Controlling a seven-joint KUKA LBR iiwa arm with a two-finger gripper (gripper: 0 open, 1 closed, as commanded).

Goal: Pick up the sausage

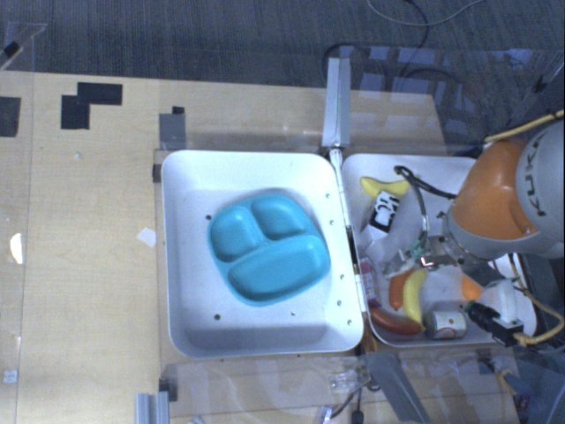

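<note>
Table (88, 237): pale wood-coloured surface carrying two shallow white bins side by side; black patches lie on it toward the far left.
Left bin (185, 316): white, square with rounded corners; holds one item.
Blue plate (267, 246): a three-compartment plate, two small sections at the far side and one long section at the near side; sits roughly in the middle of the left bin, turned slightly askew.
Right bin (353, 170): white; crowded with small items; much of its right half is covered by the arm.
Sausage (395, 323): dark reddish-brown, lying along the near edge of the right bin, near its left corner, just below the lower banana and to the left of the small can.
Bananas: one yellow banana (385, 185) at the far end of the right bin; a second (410, 295) lies nearer, upright in the view, just above the sausage.
Black-and-white packet (381, 212): just below the far banana, tilted.
Small can (448, 323): grey with a reddish mark, at the near edge of the right bin, right of the sausage.
Orange item (470, 288): small, partly hidden by the arm; kind not clear.
Arm (499, 197): grey with an orange band, reaching in from the right above the right bin.
Claw (424, 256): lowered among the items in the middle of the right bin, above the nearer banana and apart from the sausage; whether it is released or clenched cannot be told, and nothing is visibly gripped.
</note>
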